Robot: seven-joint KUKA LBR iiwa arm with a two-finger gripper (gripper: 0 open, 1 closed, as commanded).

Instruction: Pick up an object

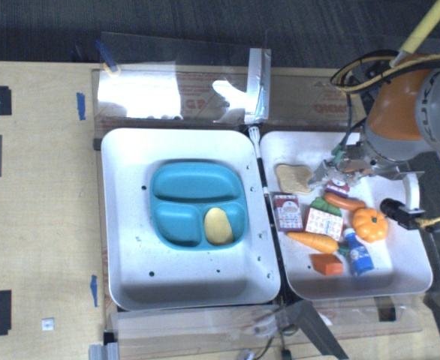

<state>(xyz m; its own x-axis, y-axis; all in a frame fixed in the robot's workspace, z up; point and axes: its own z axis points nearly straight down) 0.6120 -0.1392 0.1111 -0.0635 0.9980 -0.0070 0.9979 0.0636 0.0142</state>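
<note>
Metal legs of a stand (pixel 310 336) poke into the bottom of the frame, closest to the lens, below the desk (pixel 32 201) that carries everything else. Two white bins sit side by side on it: the left bin (pixel 122 276) at the centre of the frame, the right bin (pixel 411 272) at the right. One grey arm with an orange band (pixel 396 111) reaches in at the upper right, its claw (pixel 342 167) low over the top of the right bin's pile; whether it is released or clenched cannot be told from this angle, and nothing shows between its tips.

One blue divided tray (pixel 194 182) lies in the left bin with one yellow lemon-like piece (pixel 218 226) in its lower right pocket.

Things to pick crowd the right bin: one slice of bread (pixel 293 177) at upper left, two small printed cartons (pixel 287 212), one small pumpkin (pixel 370 225), one carrot (pixel 315 241), one sausage (pixel 343 199), one blue bottle (pixel 357 255), one orange block (pixel 326 265).

To do this step well, I judge the claw should settle on one piece standing free of its neighbours, such as the bread or the pumpkin, come straight down, and straddle it squarely before lifting.
</note>
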